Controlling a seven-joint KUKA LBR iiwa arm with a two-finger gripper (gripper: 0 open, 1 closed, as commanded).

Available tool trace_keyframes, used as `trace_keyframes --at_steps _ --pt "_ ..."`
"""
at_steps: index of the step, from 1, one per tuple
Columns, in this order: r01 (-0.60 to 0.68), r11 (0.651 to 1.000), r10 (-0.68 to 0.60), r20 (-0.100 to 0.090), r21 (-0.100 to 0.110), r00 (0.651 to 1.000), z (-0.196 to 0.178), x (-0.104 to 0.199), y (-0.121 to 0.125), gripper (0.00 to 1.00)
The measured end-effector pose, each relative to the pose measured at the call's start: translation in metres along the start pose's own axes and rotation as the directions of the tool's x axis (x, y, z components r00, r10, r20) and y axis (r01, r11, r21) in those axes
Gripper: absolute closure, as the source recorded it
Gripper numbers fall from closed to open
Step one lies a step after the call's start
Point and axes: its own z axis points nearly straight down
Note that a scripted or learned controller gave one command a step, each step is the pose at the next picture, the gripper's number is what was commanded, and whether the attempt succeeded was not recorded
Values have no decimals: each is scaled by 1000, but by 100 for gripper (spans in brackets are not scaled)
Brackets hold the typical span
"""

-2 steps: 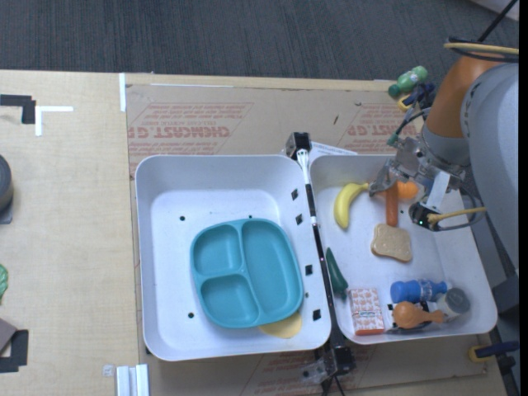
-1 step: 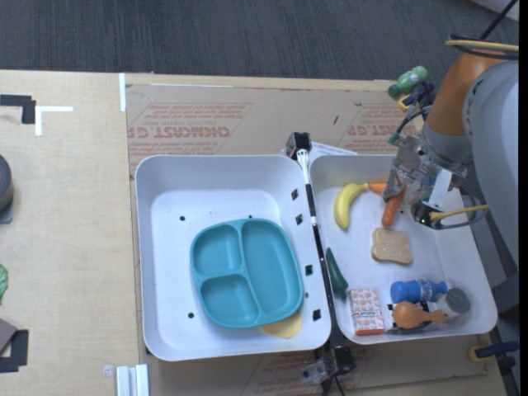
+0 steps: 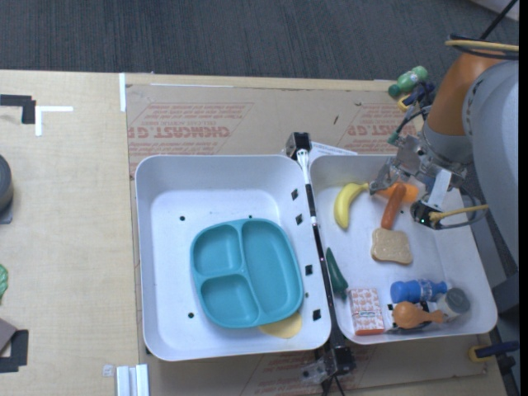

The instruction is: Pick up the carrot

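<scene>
Two white bins sit side by side on the surface. The carrot (image 3: 393,205) lies in the right bin (image 3: 462,258), near its far wall, just beside the banana (image 3: 347,203) and above the slice of bread (image 3: 391,246). The jaws (image 3: 394,190) are at the carrot's upper end, low over the bin. Whether they are spread or pressed together cannot be told; the wrist hardware hides them, and no firm pinch on the carrot is visible.

Judged step: closing on the carrot before lifting.

To do this step well:
1. Centre the jaws across the carrot's width, not along its length, so the taper does not squirt out.
2. Grip closer to the thick middle than the tip; an end grip will likely let the carrot pivot.
3. Keep clear of the banana to avoid trapping it.
4. Lift straight up, slowly, and confirm the carrot leaves the bin floor.

The left bin (image 3: 157,221) holds a teal divided plate (image 3: 245,272) and needs no attention.
</scene>
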Motion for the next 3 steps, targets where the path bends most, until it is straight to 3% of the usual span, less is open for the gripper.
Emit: trace_keyframes --at_steps 1,2,3 --pt "6 1000 -6 6 5 1000 -5 0 -1 100" --pt "6 1000 -6 6 5 1000 -5 0 -1 0" --pt "12 1000 -12 11 10 1000 -11 0 -2 100"
